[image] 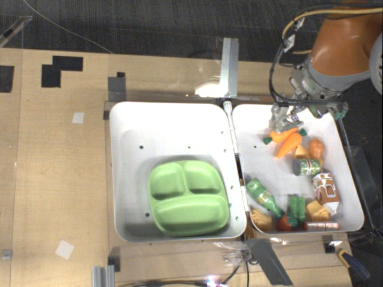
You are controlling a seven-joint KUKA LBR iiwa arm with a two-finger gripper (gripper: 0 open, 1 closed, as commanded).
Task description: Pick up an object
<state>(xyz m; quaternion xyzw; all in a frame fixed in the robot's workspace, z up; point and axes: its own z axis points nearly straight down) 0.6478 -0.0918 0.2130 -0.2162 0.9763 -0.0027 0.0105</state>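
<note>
My gripper (283, 121) hangs over the far left part of the right bin (353, 187), just above two orange carrots (287, 141) that lie side by side. I cannot make out anything held in it. Further toys lie in this bin: an orange piece (315, 148), a small green can (308, 167), a white and orange carton (326, 191), a green bottle (263, 197) and a bread roll (260, 219). The orange-banded wrist (344, 43) leans in from the upper right.
The left bin (128, 136) holds a green divided plate (188, 196) in its near half. A metal post (229, 70) stands behind the seam between the bins. Cables (276, 70) loop down beside the wrist.
</note>
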